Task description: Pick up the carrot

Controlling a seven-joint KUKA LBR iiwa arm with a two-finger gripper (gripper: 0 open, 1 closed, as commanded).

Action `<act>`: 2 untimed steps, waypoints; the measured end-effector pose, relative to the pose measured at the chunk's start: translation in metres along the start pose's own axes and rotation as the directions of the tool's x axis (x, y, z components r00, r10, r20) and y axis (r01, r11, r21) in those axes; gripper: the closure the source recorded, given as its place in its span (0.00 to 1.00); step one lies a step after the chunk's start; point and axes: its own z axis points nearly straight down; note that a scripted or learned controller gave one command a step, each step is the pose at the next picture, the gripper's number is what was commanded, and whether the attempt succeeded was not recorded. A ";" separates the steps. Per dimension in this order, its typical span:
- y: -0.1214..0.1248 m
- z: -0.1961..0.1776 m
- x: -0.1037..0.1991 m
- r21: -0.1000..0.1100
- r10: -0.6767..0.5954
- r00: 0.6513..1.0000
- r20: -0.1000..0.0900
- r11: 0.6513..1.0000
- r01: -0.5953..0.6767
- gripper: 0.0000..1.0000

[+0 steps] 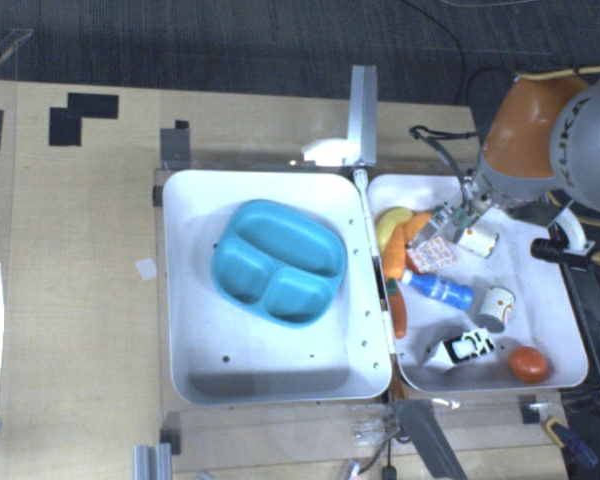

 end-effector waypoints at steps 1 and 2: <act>0.022 0.000 0.011 0.013 -0.366 0.930 -0.005 0.930 0.366 0.00; 0.023 0.000 0.011 0.013 -0.367 0.930 -0.006 0.930 0.367 0.00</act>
